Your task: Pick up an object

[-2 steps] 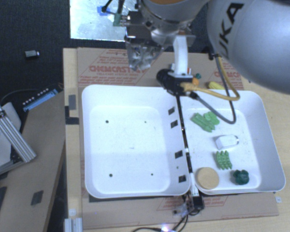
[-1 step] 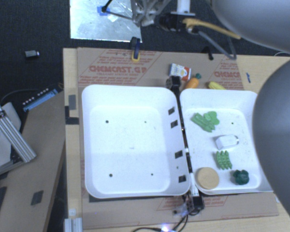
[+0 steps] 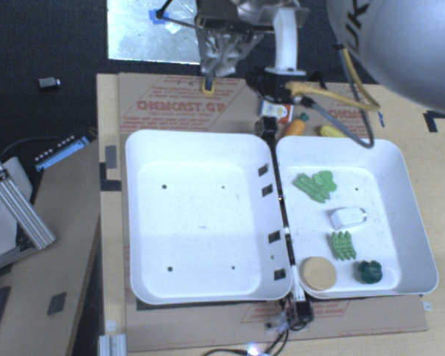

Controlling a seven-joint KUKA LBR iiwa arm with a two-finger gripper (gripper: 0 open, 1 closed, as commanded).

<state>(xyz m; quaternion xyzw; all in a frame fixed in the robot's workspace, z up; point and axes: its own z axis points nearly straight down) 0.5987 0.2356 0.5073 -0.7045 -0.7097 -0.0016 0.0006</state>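
- Lettering first: the brown board (image 3: 179, 104) under the bins carries red print reading roughly "CHEMCAST GP"; you can see it above the left bin and again, partly covered, near the upper right; large dark letters "UK" show on the grey arm (image 3: 400, 35) at the top right.
- Your tool (image 3: 220, 59) hangs above the board, beyond the far edge of the left bin (image 3: 196, 217); whether it is open or closed you cannot tell from this view, and nothing is visibly held.
- The left bin shows bare white floor with a few small dark dots.
- The right bin (image 3: 397, 176) holds the candidate things, all well apart from the tool:
- a light green toy (image 3: 316, 185) near the far side, its long axis slanting from upper right to lower left;
- a white block (image 3: 347, 217) at the middle, long axis roughly left to right, slightly tilted;
- a small green ridged piece (image 3: 343, 245) just nearer than the block, long axis running toward you;
- a dark green round lump (image 3: 368, 271) at the near right; no clear long axis;
- a tan disc (image 3: 318, 272) at the near left corner, lying flat.
- Beyond the right bin's far rim lie an orange piece (image 3: 294, 127) and a yellow piece (image 3: 331, 132), beside cables (image 3: 334, 95).
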